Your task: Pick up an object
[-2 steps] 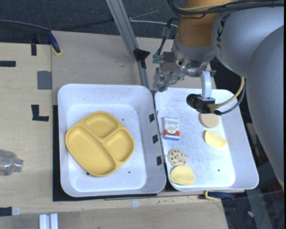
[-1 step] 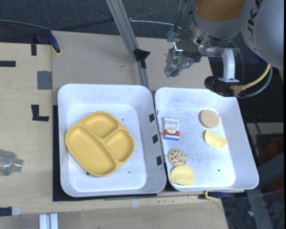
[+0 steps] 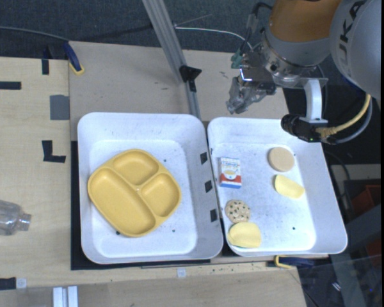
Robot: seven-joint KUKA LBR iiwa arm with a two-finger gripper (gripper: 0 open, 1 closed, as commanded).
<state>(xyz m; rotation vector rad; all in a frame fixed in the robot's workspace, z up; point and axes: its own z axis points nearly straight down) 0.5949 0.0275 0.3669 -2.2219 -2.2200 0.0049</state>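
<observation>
The two-finger metal gripper [image 3: 240, 101] hangs above the right white bin's [image 3: 320, 232] far left corner, nothing between its fingers; their spread cannot be judged. Inside lie a small white carton [image 3: 230, 172], chocolate-chip cookie [image 3: 237, 209], and pale yellow pieces [image 3: 288, 187].

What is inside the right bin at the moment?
The right bin holds a small carton, a chocolate-chip cookie, a round tan biscuit and two pale yellow pieces. All lie apart, uncovered. The gripper hangs above the bin's far edge.
</observation>
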